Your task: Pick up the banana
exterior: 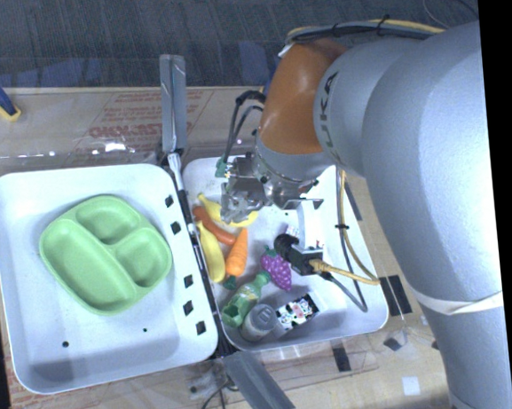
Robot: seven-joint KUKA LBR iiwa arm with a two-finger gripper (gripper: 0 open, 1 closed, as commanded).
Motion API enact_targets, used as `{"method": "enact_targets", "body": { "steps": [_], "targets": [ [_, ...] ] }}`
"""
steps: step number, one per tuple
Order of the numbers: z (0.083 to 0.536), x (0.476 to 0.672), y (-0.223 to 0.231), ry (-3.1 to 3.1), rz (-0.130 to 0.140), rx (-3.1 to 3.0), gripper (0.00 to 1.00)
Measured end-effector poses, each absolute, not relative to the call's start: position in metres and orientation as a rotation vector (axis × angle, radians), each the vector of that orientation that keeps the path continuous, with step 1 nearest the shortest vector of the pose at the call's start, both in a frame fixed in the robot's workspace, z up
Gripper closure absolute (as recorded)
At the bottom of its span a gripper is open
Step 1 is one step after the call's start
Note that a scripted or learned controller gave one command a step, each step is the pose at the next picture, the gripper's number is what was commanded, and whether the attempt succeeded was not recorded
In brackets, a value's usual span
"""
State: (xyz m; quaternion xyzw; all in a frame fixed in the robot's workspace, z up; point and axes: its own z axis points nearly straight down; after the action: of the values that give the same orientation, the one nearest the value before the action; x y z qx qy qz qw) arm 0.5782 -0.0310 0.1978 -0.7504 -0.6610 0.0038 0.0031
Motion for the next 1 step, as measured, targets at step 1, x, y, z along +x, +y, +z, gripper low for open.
{"method": "enact_targets", "body": {
  "steps": [1],
  "targets": [
    [0.1978, 0.5782, -0.0309, -2.073, 0.012, -2.352, 0.00]
  ]
}}
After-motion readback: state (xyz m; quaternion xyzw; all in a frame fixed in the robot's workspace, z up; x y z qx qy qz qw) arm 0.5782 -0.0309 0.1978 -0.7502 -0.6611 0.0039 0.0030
